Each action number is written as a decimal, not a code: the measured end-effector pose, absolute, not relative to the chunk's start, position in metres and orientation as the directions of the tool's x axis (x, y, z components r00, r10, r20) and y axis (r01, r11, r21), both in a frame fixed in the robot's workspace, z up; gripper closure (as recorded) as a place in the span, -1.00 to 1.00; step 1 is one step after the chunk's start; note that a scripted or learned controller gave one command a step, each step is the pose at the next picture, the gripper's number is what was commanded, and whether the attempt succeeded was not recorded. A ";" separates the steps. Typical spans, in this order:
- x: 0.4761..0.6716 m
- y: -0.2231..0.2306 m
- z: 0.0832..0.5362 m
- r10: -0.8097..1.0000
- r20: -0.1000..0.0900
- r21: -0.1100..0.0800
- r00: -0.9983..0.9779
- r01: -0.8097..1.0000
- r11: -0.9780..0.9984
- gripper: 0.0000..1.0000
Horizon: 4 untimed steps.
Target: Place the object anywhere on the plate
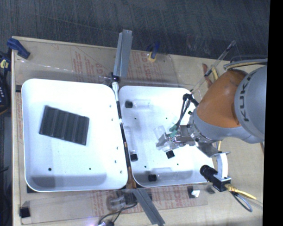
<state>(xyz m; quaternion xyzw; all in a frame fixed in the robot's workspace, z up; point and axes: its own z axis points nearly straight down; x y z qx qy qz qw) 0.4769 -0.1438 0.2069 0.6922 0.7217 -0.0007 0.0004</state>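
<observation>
**Camera view: reaching into the right bin, with the plate lying well off in the left**

Reaching in from the right as a grey arm with an orange band (225, 108), and hanging the two-finger gripper (170, 140) low over the middle of the right-hand shallow white bin (151, 90). Lying on that bin's floor just beside the gripper tip: a small black block (169, 154), taken here to be the task's object and seeming to sit apart from the gripper rather than caught in it. Not managing to tell whether the gripper is clenched or released, being pale and small against the white floor. Resting flat and a little skewed in the left-hand shallow white bin (31, 88), well apart from the block: the dark grey ribbed rectangular plate (64, 125).

Judging the task as barely started, with the pickup not yet secured. Risking, first, a grasp on empty air or a nudge that sends the block skidding, given how small it is and how close it sits to the tip. Risking also a mix-up with the other small dark pieces (133, 156) scattered near the bin's edges. Then, carrying over the raised rims (122, 132) between the bins, possibly losing a weakly pinched block. Finally, possibly letting go short of the plate and landing it on bare bin floor.
</observation>
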 end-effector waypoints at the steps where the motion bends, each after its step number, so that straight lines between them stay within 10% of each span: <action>1: 0.557 -0.086 0.190 0.995 0.002 -0.004 -0.102 0.995 0.102 1.00; 2: 0.571 0.002 0.191 0.999 0.001 -0.003 -0.049 0.999 0.049 1.00; 3: 0.477 0.065 0.191 0.996 -0.001 -0.006 -0.094 0.996 0.094 1.00; 4: 0.482 0.134 0.113 0.995 -0.002 -0.008 -0.104 0.995 0.104 1.00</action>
